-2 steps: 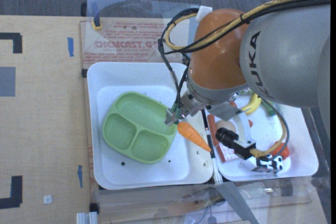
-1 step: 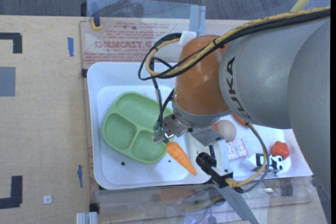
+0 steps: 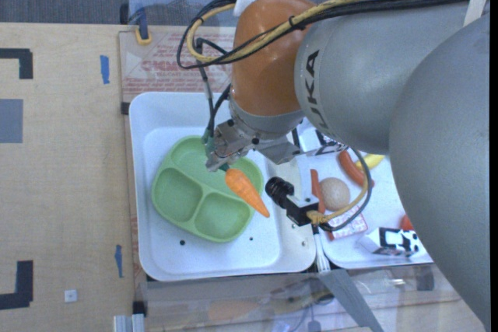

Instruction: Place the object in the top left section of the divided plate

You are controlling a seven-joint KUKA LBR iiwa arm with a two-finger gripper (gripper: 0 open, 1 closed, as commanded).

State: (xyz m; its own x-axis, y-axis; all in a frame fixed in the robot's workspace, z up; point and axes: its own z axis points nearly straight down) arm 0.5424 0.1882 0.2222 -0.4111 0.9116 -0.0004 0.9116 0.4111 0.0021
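Seen from above the bench, the grey arm's orange-banded wrist hangs over the left white plastic bin [image 3: 148, 245], its two-finger metal gripper [image 3: 220, 159] poised at the upper right rim of a pale green, three-section divided plastic plate [image 3: 204, 190]. Whether its fingers are apart or closed cannot be told from here, because the wrist covers them. Just below and to the right of the gripper lies an orange toy carrot [image 3: 247, 191], its thick end touching the fingertips' area and its point slanting away across the plate's right edge onto the bin floor. Farther right of the gripper, in the neighbouring white bin [image 3: 366, 254], sit a beige egg-shaped object [image 3: 334, 193], a thin red-orange stick [image 3: 352, 167] and a black-and-white toy [image 3: 398, 241].
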